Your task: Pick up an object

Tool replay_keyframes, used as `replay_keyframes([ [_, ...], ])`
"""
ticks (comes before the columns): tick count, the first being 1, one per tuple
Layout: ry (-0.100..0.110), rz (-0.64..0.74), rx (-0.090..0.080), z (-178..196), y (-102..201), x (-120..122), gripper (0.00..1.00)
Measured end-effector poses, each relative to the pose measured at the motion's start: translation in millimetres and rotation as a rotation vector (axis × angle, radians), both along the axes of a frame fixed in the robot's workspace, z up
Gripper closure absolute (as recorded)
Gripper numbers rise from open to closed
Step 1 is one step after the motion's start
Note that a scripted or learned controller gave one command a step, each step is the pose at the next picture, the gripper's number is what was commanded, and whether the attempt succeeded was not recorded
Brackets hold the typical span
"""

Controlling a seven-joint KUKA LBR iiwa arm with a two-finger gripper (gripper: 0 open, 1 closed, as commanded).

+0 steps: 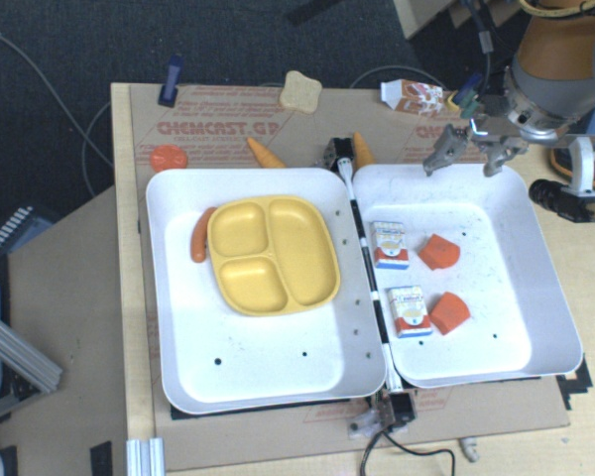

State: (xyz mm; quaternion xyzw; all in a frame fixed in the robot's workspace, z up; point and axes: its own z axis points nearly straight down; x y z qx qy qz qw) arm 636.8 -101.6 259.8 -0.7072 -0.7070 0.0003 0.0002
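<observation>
Floor: dark blue-grey carpet (129,28) surrounds the bench, with thin pale cables trailing across it.
Bench top: brown printed cardboard sheet (228,122) lies under both bins.
Left bin: shallow white plastic bin (268,365) holds a yellow three-compartment plastic plate (274,254) in its upper middle, and a red-orange toy sausage (199,235) lies touching the plate's left rim.
Right bin: shallow white plastic bin (516,315) holds four small items in two rows.
Upper row: small white carton with a red and blue label (389,244) sits near the bin's left wall; an orange-red block (439,252) sits just beside it to the right.
Lower row: second small white carton of the same kind (409,311) sits below the first; a second orange-red block (449,312) lies just beside it.
Arm: grey arm with an orange band (560,38) reaches in from the upper right.
Gripper: two-finger metal gripper (471,157) hangs over the far rim of the right bin, its fingers spread wide apart with nothing between them, well apart from the cartons and blocks.
Behind the bins: tan toy bread slice (300,90), orange toy carrot (265,154), round red disc (169,158), blue clip (170,79) and a crumpled white carton (414,95) lie on the cardboard.
</observation>
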Motion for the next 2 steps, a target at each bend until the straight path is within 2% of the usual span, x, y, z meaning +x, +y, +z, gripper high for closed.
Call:
replay_keyframes([
  [1,0.002,-0.001,0.0,-111,-36,-10,0.0],
  [2,0.002,-0.001,0.001,-173,-37,-26,0.0],
])
